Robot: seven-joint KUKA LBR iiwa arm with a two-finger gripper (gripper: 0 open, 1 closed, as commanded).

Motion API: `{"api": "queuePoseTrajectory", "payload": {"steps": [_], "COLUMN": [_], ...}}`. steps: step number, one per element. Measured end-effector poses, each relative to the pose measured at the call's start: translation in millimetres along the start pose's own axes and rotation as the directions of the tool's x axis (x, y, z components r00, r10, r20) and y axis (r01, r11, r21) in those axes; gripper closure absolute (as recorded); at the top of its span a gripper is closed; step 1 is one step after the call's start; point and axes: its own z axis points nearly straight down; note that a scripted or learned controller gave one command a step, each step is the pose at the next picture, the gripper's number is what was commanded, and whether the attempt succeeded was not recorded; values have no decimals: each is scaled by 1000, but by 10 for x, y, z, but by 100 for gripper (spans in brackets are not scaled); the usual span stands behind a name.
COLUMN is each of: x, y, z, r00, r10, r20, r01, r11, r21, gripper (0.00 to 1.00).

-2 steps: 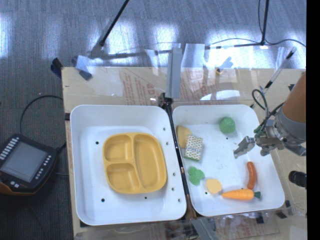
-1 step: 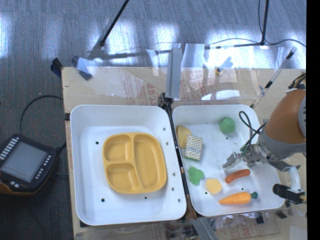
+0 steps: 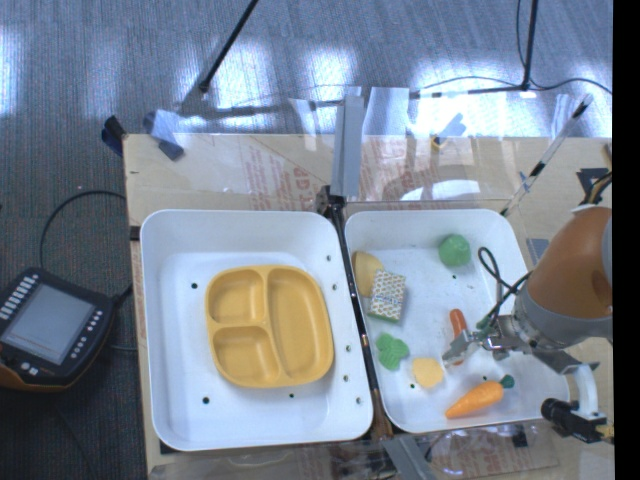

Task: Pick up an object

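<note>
The right bin (image 3: 420,230) holds several toy foods: a green ball (image 3: 454,250), a pale yellow piece (image 3: 366,269), a patterned sponge-like block (image 3: 388,295), a green leafy piece (image 3: 392,351), a small yellow piece (image 3: 428,372), a small red-orange piece (image 3: 458,323) and an orange carrot (image 3: 476,398). My gripper (image 3: 461,347) reaches in from the right and sits low in the bin, just below the red-orange piece and above the carrot. Nothing shows between its fingers.
The left bin (image 3: 170,268) carries a yellow divided plate (image 3: 268,325). A black cable (image 3: 492,268) loops over the right bin's right side. The arm's orange band (image 3: 575,263) hangs over the bin's right rim. A teach pendant (image 3: 45,328) lies on the floor at left.
</note>
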Motion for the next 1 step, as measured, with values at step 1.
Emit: {"api": "queuePoseTrajectory", "payload": {"steps": [1], "x": [124], "y": [874], "z": [-10], "r00": [998], "r10": [58], "r20": [1], "r01": [-58], "r11": [998], "r21": [-3], "gripper": [0]}}
